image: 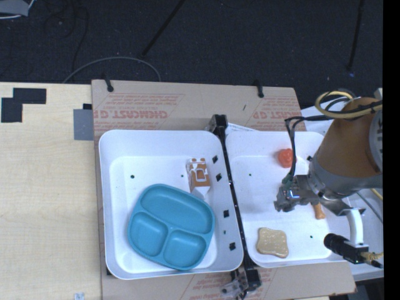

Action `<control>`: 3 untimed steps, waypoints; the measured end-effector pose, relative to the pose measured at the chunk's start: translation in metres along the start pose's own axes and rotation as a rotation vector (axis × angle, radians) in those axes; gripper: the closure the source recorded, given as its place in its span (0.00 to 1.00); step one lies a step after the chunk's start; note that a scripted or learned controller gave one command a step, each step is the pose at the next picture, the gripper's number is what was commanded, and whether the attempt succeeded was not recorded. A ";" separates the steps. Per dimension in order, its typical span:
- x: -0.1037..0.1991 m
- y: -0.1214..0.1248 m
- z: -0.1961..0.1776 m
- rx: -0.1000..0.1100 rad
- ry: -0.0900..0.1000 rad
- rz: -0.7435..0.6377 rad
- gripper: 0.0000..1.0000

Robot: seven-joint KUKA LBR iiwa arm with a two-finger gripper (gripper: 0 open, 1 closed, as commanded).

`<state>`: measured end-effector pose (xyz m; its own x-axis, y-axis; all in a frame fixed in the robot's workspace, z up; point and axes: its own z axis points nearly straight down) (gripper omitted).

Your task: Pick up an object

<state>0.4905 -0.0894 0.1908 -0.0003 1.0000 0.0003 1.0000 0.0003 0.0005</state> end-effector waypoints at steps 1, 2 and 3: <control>-0.001 0.001 -0.052 -0.001 0.000 0.000 1.00; 0.046 0.011 -0.057 0.003 0.001 -0.004 1.00; 0.100 0.020 -0.040 0.007 0.002 -0.004 1.00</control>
<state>0.5104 0.0109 0.2309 -0.0046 1.0000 0.0021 1.0000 0.0046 -0.0062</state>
